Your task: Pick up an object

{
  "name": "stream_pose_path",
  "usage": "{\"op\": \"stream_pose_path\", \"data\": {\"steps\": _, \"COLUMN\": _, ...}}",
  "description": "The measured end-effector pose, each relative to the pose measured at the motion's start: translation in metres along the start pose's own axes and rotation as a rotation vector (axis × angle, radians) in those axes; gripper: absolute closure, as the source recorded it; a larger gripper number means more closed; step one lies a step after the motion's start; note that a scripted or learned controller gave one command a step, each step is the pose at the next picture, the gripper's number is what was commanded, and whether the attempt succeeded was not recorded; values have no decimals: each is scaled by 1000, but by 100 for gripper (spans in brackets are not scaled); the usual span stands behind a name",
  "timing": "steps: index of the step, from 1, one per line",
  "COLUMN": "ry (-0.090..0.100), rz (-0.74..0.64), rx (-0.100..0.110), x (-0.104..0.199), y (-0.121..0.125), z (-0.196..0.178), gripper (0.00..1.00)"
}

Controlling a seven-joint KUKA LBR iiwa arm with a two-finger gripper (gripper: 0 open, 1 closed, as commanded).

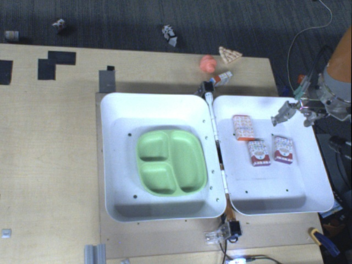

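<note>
Three small snack packets lie in the right bin [308,197]: an orange-and-white packet [242,127] near the back, and two red-and-white packets [258,152] [283,149] side by side in the middle. My gripper [295,116] hangs over the bin's back right corner, above and to the right of the packets. Its fingers are spread open with nothing between them. The nearest packet is the right-hand red one, just below the left finger [284,114].
The left bin [113,147] holds a green divided plate [171,162]. Behind the bins on the bench lie a pink ball [207,64], a pizza-slice toy [230,54] and a small tube [220,79]. Cables run along the right edge.
</note>
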State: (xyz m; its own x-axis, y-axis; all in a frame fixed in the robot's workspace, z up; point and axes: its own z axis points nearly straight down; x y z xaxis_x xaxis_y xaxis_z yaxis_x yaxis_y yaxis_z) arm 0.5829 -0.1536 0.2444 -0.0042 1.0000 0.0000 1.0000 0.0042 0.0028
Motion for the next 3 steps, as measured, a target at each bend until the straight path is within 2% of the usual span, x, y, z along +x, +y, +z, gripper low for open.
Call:
{"op": "stream_pose_path", "data": {"steps": 1, "ry": -1, "rz": 1, "rx": -3, "x": 14, "y": 16, "z": 149, "gripper": 0}}
{"op": "stream_pose_path", "data": {"steps": 2, "ry": -1, "rz": -1, "rx": -6, "x": 15, "y": 17, "z": 138, "gripper": 100}}
{"op": "stream_pose_path", "data": {"steps": 3, "ry": 0, "rz": 0, "rx": -1, "x": 79, "y": -39, "z": 36, "gripper": 100}}
